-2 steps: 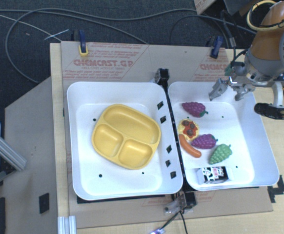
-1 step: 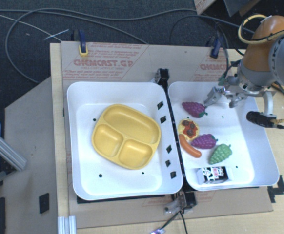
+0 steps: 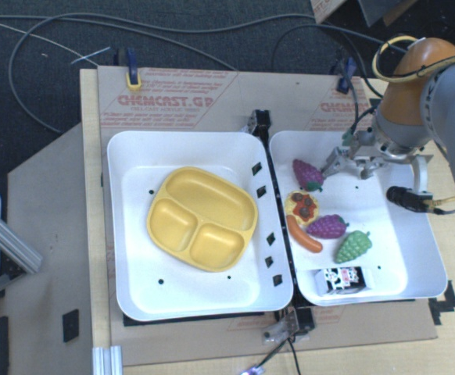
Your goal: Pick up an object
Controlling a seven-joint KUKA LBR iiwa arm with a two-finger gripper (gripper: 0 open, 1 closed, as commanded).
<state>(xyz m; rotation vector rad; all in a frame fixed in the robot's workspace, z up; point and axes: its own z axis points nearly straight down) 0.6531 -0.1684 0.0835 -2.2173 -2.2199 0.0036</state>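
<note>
The right bin [image 3: 415, 256] holds several toy foods. A dark purple grape bunch [image 3: 307, 174] lies near its back left, with a pizza slice [image 3: 302, 205] and a hot dog [image 3: 304, 234] in front of it. A second purple grape bunch [image 3: 327, 226] and a green grape bunch [image 3: 353, 245] lie mid-bin, and a black-and-white carton [image 3: 342, 279] rests at the front. My gripper [image 3: 358, 162] hangs over the back of this bin, just right of the dark purple grapes. Nothing shows in its grasp.
A yellow divided plate [image 3: 202, 219] lies in the left bin [image 3: 126, 209]. A black cable piece [image 3: 409, 199] hangs from the arm over the right bin's right side. Black clips [image 3: 260, 122] join the bins along the middle wall.
</note>
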